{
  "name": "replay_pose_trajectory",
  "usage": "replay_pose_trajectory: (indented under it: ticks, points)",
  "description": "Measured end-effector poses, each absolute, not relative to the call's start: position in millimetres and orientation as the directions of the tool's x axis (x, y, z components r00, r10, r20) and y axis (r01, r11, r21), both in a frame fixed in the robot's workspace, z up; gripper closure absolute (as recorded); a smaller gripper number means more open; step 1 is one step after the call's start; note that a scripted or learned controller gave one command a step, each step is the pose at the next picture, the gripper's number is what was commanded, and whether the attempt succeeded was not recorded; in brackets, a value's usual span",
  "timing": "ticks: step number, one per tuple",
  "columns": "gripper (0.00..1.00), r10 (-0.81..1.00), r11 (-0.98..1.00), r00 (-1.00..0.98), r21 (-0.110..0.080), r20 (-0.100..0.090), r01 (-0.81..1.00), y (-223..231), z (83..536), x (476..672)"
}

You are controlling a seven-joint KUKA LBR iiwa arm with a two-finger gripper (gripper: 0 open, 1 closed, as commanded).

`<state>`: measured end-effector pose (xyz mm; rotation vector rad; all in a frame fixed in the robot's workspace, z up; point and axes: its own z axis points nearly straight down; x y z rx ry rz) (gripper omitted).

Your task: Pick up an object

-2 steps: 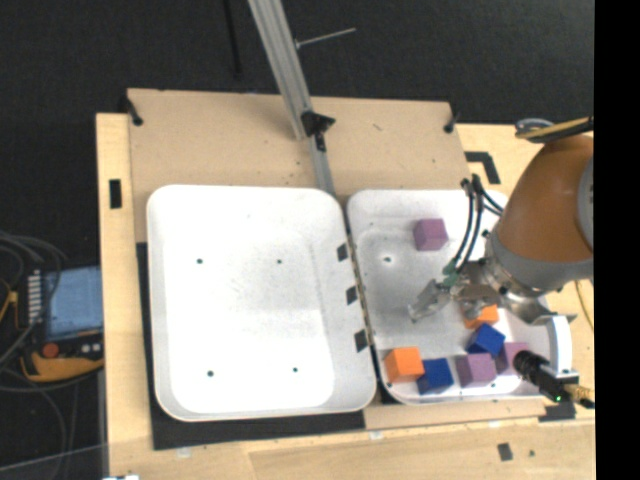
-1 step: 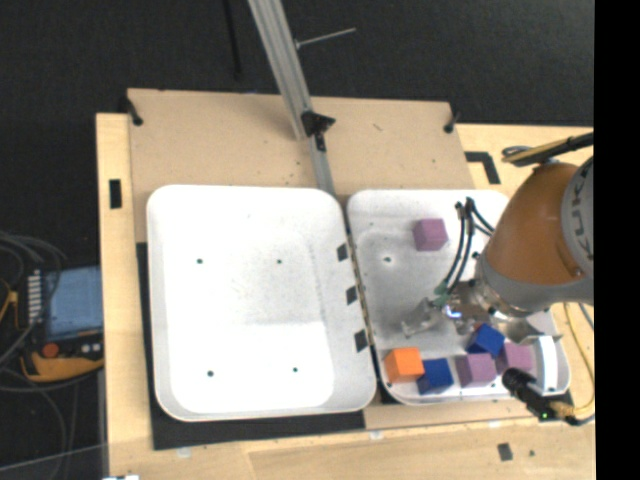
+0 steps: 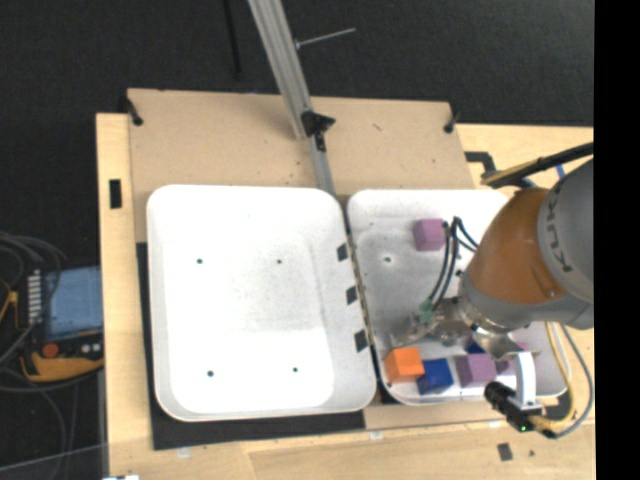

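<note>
A pale wooden bench (image 3: 280, 148) stands on dark carpet floor (image 3: 100, 38); a slanted grey metal pole (image 3: 283, 53) crosses above it

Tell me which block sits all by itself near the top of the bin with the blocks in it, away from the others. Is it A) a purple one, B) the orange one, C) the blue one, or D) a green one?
A. A purple block lies alone in the upper part of the right bin, while the orange block, blue block and another purple one cluster along its bottom edge.
</note>
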<state>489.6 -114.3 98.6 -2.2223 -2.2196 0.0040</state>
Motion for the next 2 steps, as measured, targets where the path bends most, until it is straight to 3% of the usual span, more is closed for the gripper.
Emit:
replay_pose_trajectory:
  ticks: [1, 2]
  points:
    - [1.00, 1.000, -0.010, 0.010, 0.007, -0.001, 1.000, -114, 112, 491.9]
    - [1.00, 1.000, 0.004, -0.004, 0.006, -0.001, 1.000, -107, 161, 489.3]
